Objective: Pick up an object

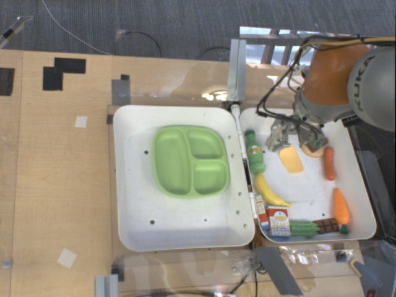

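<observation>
My gripper (294,136) hangs over the back of the right bin (307,188), below the grey arm with its orange band (331,73). Directly under and in front of it lies a yellow cheese wedge (291,160). A round brownish piece (314,147) sits partly hidden at its right side. A red sausage (329,164) lies further right. Along the bin's left wall are a green bottle (253,152) and a banana (270,192). I see nothing lifted off the bin floor.
An orange carrot (341,206) lies at the right wall. A small carton (279,221), a green piece (303,229) and a dark bar (327,227) line the front wall. The left bin (133,166) holds a green divided plate (190,161).
</observation>
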You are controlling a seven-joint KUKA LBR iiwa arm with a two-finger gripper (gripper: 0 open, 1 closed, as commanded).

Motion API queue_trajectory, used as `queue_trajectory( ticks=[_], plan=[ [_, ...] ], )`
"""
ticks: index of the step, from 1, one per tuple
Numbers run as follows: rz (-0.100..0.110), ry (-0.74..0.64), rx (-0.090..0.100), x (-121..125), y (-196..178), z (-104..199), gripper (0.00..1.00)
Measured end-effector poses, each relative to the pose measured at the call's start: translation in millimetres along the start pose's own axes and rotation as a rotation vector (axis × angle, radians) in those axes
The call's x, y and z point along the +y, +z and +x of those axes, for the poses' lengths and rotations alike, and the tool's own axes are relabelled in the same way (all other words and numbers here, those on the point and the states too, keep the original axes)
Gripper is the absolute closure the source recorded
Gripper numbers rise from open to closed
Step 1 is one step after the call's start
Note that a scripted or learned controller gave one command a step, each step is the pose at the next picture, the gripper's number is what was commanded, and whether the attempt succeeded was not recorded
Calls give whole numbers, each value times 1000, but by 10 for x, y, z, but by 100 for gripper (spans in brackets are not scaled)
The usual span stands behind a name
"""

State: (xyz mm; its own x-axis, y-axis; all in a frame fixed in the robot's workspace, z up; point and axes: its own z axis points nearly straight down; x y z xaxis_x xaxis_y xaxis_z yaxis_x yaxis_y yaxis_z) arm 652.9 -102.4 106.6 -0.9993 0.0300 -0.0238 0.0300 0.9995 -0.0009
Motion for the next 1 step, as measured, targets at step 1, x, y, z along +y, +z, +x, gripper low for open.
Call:
queue_trajectory(
  ticks=[1],
  plan=[
    [2, -338, 5, -552, -1509, -134, 100]
  ],
)
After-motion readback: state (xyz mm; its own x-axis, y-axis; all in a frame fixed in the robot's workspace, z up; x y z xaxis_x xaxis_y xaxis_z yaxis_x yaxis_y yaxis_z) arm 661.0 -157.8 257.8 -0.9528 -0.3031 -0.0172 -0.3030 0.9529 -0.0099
